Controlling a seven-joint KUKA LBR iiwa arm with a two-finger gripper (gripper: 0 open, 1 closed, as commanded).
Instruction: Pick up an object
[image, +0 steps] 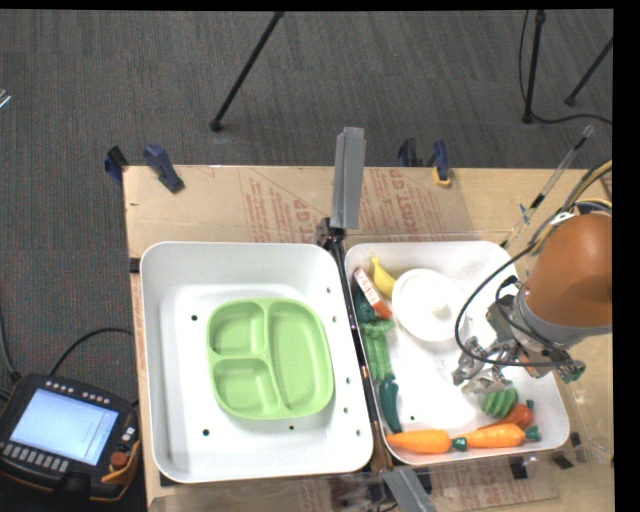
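My gripper (483, 376) hangs low in the right bin (455, 250), near its right wall. Just in front of it lies a small green ridged toy (497, 402); whether they touch is unclear. Two orange carrots (424, 440) (495, 435) lie along the bin's front edge. A white bowl (428, 303) sits behind and left of the gripper. A yellow banana (381, 276) and a red-and-white packet (366, 286) lie at the back left. Green toy vegetables (378, 350) and a dark green one (389, 400) run down the left wall.
The left bin (170, 290) holds a light green divided plate (270, 358). A grey post (348, 185) stands behind the seam between the bins. Cables loop around the wrist (480, 300). A teach pendant (65, 430) rests at the lower left.
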